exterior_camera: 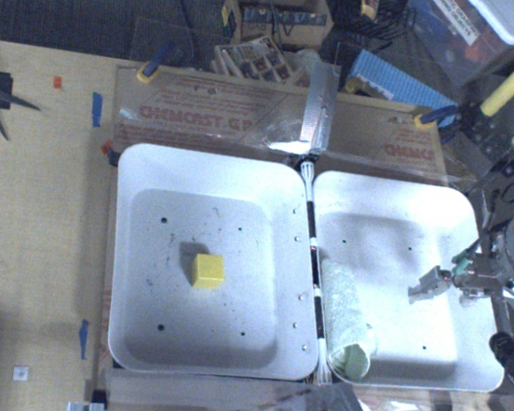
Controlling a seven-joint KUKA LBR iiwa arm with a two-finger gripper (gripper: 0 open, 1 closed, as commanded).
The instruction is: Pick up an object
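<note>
My arm comes in low over the right bin point(398, 204), wrist near its right wall. My gripper point(427, 284) hangs above the bin floor with its fingers a bit apart and nothing between them. A pale green-tipped cylinder point(347, 323) lies against that bin's left wall, well off from my fingers. The yellow block point(208, 271) sits in the left bin point(147, 185), mid-floor.

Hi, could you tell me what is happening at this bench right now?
A robot arm reaches in from the right, its gripper over the right bin, with nothing visible between its fingers. A pale green cylinder lies along that bin's left wall. A yellow block sits in the left bin, apart from the arm. Nothing looks picked up yet.
</note>
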